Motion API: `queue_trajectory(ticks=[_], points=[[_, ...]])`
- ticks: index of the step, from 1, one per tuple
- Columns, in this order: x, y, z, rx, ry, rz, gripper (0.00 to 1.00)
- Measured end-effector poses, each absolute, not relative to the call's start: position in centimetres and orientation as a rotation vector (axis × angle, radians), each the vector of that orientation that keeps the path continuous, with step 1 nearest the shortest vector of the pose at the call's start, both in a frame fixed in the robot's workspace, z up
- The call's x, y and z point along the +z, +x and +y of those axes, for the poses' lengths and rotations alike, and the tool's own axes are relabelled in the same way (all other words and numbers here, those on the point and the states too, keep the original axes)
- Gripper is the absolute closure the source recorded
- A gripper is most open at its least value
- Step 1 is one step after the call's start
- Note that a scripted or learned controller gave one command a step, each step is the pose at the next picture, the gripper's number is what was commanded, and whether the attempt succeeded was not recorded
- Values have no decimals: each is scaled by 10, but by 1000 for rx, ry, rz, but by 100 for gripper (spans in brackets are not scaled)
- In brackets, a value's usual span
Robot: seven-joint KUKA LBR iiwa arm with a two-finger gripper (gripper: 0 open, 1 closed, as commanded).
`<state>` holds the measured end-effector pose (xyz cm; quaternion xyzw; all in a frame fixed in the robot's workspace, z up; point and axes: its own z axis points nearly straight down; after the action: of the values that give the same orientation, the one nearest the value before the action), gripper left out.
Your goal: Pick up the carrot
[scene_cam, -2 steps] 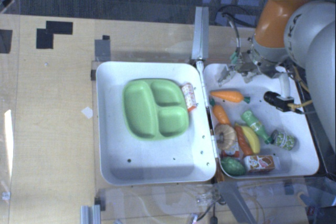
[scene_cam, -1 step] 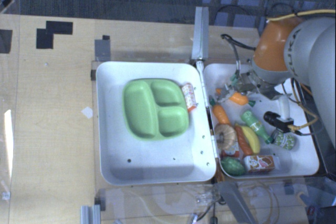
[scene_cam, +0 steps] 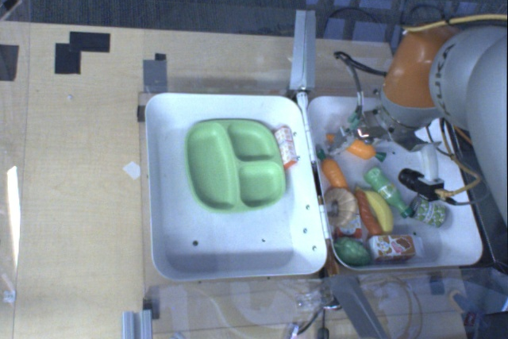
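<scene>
An orange carrot (scene_cam: pixel 333 172) lies in the right bin (scene_cam: pixel 460 250) near its left wall, pointing down and to the right. A second small orange piece (scene_cam: pixel 361 148) sits just above and right of it. My gripper (scene_cam: pixel 356 134) hangs over the bin's upper part, directly above that small orange piece and a little up and right of the carrot. The arm's grey body and orange band (scene_cam: pixel 413 75) hide the bin's top right corner.
The right bin also holds a bagel (scene_cam: pixel 343 205), a banana (scene_cam: pixel 380 210), a green bottle (scene_cam: pixel 386 188), a green can (scene_cam: pixel 431 213), a small box (scene_cam: pixel 393 248) and a green fruit (scene_cam: pixel 353 252). The left bin (scene_cam: pixel 167 234) bears a green divided plate (scene_cam: pixel 234 163) and a small packet (scene_cam: pixel 285 145).
</scene>
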<state>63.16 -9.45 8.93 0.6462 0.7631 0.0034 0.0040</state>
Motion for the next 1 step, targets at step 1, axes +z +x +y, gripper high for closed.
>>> queue_trajectory(ticks=[1], points=[[102, 634, -93, 21, 2019, 2390, 100]])
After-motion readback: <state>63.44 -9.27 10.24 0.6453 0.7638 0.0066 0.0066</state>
